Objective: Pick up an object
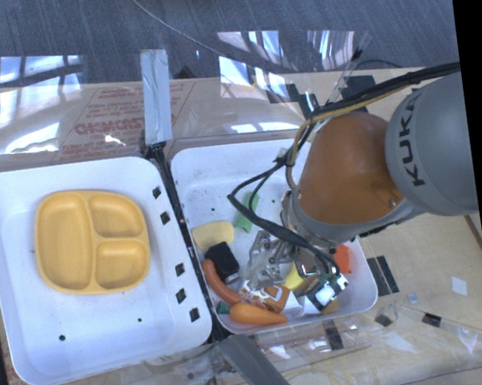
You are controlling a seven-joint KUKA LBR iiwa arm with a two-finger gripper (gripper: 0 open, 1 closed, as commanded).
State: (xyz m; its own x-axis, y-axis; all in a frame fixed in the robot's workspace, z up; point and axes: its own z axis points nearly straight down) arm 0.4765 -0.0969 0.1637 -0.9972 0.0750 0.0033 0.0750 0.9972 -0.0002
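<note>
The right bin [188, 178] holds a heap of small toys along its near side: a pale yellow piece [214, 233], a black block [224, 259], a red-orange sausage shape [217, 281], an orange carrot-like piece [255, 316] and a green bit [243, 225]. My gripper [268, 267] reaches down into this heap from the right, below the orange wrist band [344, 174]. Its metal tip sits among the toys just right of the black block. The arm hides much of the bin's right half.
The left bin [16, 287] carries a yellow divided plate [91, 240] with three compartments. A black taped divider [173, 240] runs between the bins. Black cables [254, 194] loop off the wrist over the right bin. Cardboard and plastic film lie behind the bins.
</note>
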